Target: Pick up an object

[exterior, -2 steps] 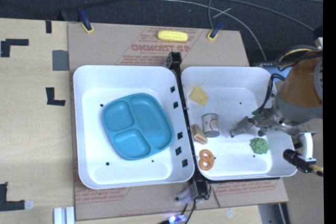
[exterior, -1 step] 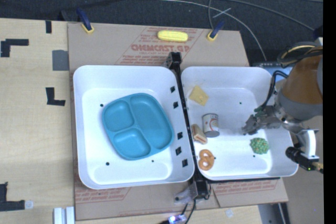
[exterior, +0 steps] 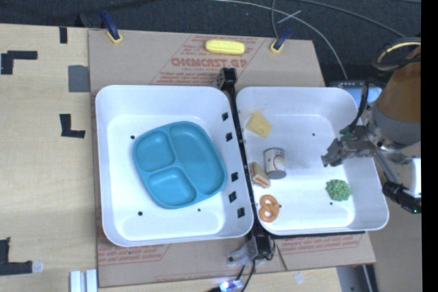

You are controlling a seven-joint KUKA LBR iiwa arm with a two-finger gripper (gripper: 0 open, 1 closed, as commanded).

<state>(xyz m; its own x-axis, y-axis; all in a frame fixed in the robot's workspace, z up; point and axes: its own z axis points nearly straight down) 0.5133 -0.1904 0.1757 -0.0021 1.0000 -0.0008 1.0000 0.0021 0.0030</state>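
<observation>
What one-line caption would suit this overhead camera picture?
Grey arm's claw hovers over the right white bin near a green broccoli-like toy; blue divided plastic plate lies left.

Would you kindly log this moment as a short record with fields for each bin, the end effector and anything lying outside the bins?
left bin: blue divided plate
right bin: cheese wedge, small can, bread piece, pretzel, green broccoli
end effector: over the right bin's right side, above the broccoli, nothing seen in it
outside bins: yellow corn cob on the cardboard behind
</observation>
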